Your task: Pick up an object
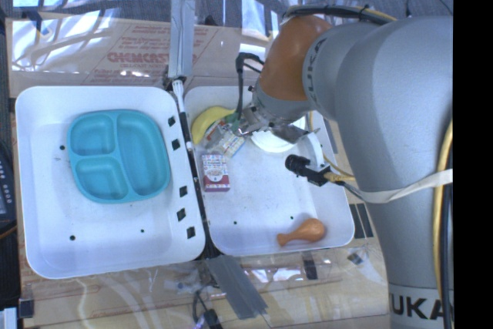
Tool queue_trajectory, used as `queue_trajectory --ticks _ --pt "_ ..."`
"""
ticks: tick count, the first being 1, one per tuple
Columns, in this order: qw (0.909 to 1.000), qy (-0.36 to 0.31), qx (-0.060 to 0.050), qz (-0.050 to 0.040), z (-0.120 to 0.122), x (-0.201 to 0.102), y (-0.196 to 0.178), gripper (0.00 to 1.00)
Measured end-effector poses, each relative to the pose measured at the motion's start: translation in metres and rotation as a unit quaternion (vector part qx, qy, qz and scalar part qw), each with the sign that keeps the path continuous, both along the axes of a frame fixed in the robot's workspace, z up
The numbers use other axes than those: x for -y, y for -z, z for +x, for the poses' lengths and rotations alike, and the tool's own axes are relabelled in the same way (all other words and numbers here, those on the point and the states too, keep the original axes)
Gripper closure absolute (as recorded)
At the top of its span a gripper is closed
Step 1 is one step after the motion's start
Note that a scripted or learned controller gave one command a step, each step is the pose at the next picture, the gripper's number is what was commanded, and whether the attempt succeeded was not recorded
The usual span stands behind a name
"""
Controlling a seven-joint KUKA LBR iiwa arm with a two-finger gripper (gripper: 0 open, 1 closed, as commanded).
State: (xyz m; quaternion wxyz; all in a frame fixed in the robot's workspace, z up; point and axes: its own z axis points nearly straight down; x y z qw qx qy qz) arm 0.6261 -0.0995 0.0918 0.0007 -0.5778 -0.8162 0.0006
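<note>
- Claw point(245, 122) of the grey arm was low in the right bin point(266, 231), at its upper left part, just beside a yellow banana-like object point(206, 122) and a small transparent packet point(224, 140).
- Whether the claw was spread or pressed together, I cannot tell, because the wrist and the orange band point(291, 58) covered most of it from above.
- No object was visibly between its tips, so in my judgement the pick was not yet done.
- The task named no special object, so any item in the bin could serve. The nearest ones to the claw were the yellow object and the packet; they seemed to touch each other or to overlap.
- A small red and white box point(215, 171) lay a little below them, near the divider between the bins.
- A white round item point(271, 141) lay partly under the arm, and it was hard to say what it was.
- An orange toy shaped like a chicken leg point(303, 231) lay well apart, near the lower edge of the right bin.
- The left bin point(38, 243) held a turquoise divided plate point(118, 155), flat and far from the claw.
- As far as I judge, the approach was finished or almost finished; the closing on one object and the lifting from the bin remained to do.
</note>
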Motion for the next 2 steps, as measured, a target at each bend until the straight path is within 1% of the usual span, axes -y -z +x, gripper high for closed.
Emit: queue_trajectory --ticks 1,2 --pt "1.0 -0.002 -0.002 -0.0001 0.0 0.0 -0.009 1.0" --pt "0.9973 0.073 0.002 0.0 0.013 -0.057 -0.132 1.0"
